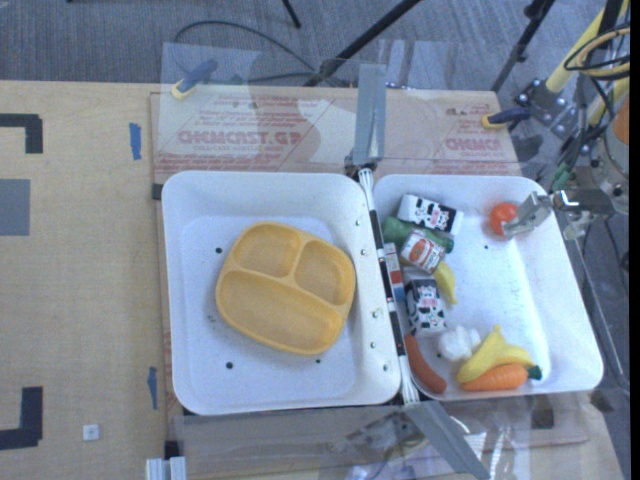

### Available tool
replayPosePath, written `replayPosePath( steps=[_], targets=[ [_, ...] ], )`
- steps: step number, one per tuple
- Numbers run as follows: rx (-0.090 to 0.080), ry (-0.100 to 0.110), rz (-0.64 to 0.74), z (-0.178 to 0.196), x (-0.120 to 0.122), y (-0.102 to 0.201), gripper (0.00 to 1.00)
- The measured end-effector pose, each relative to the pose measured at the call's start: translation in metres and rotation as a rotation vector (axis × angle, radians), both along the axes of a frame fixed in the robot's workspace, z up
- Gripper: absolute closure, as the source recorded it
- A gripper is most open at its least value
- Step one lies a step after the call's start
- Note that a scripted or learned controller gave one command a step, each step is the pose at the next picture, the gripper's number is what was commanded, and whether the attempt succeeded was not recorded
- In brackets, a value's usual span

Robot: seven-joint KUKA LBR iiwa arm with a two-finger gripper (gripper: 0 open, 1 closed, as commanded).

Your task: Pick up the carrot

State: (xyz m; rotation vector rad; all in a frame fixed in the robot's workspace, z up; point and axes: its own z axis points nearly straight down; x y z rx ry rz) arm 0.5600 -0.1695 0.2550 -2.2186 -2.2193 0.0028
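Observation:
The carrot (492, 377), orange with a green tip, lies at the near right corner of the right bin (560, 298). It rests just in front of a yellow banana (494, 353). My gripper (527, 215) comes in from the right at the bin's far right side, well away from the carrot. It hangs right beside a small red-orange tomato (500, 217). Nothing shows held in it.
The right bin's left side holds two cow-patterned cartons (427, 211) (427, 306), a green cucumber (403, 231), a can (423, 251), a white lump (458, 342) and a red sausage (425, 366). A yellow divided plate (287, 286) lies in the left bin (190, 298).

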Motion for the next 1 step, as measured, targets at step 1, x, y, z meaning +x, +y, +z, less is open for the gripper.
replayPosePath(
  steps=[1],
  targets=[
    [0.000,0.001,-0.191,-0.1383,-0.0072,0.0364,0.00]
  ],
)
